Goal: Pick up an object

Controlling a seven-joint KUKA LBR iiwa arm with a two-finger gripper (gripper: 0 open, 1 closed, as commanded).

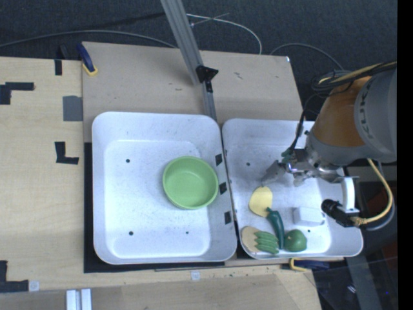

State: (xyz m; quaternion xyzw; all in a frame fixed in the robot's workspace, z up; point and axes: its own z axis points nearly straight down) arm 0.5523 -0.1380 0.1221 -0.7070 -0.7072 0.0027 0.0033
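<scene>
Reaching: the arm is seen coming in from the right over the right bin, its wrist set above the bin's middle.
Jaws: the gripper is seen low in the right bin, with one thin finger pointing left and down; nothing is seen between its parts, and how far they are parted cannot be told from this slant.
Likely targets: a yellow piece lies just below the gripper; a dark green piece lies beside it toward the near wall; a light green ridged piece and a round green piece are gathered at the near edge.
White block: it is set flat on the bin floor, right of the yellow piece.
Left bin: a green bowl is held in it, upright, well apart from the gripper.
Step in hand: the approach is judged under way — no grasp is made yet.
Next move: a short shift toward the yellow piece is called for, then a descent and a closing — care is needed, since the pieces lie close together.
</scene>
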